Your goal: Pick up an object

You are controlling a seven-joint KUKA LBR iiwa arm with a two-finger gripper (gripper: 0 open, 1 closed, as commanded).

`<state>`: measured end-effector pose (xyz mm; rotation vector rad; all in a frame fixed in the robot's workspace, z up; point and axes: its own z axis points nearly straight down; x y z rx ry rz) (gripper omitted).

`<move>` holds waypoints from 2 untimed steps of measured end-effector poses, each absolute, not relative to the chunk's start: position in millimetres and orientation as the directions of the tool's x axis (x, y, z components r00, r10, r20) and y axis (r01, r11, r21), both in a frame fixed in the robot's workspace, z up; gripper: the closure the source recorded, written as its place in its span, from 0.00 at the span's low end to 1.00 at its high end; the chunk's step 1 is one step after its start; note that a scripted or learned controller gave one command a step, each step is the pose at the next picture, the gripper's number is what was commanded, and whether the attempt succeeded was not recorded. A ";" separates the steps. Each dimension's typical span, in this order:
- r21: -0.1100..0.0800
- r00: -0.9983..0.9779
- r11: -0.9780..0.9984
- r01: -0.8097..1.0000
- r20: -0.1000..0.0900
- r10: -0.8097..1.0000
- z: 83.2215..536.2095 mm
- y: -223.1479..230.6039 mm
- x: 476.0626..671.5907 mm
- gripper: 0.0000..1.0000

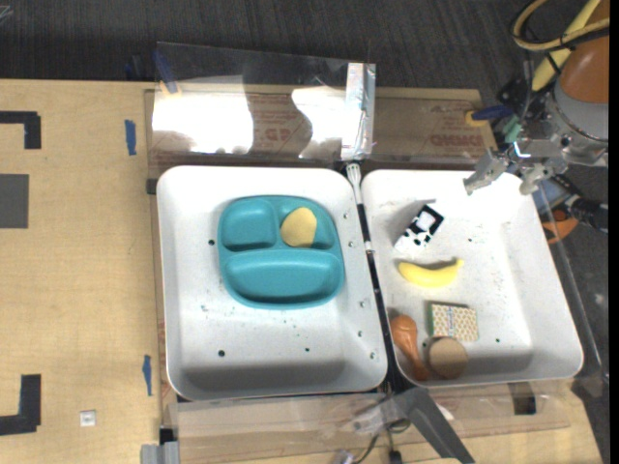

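Note:
My gripper [505, 178] hangs over the far right corner of the right bin [542, 288]. Its two fingers stand apart, open, with nothing between them. In that bin a small black-and-white object [422, 225] lies left of and nearer than the gripper. A yellow banana [429, 272] lies just in front of the black-and-white object. At the bin's near edge sit a patterned square block [453, 321], a brown round object [448, 356] and an orange object [405, 339].
The left bin [193, 327] holds a teal divided plate [280, 259] with a yellow rounded object [299, 227] in its far right compartment. A clear plastic sheet [261, 114] stands behind the bins. Yellow cables [551, 17] loop above the arm at top right.

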<state>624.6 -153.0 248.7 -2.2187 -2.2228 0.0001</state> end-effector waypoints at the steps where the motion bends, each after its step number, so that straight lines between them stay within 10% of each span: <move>1: 0.001 -0.052 0.052 0.999 0.001 0.999 117.7 -117.9 576.3 0.00; 2: 0.030 -0.306 0.306 0.952 -0.010 0.952 99.3 -93.4 545.9 0.00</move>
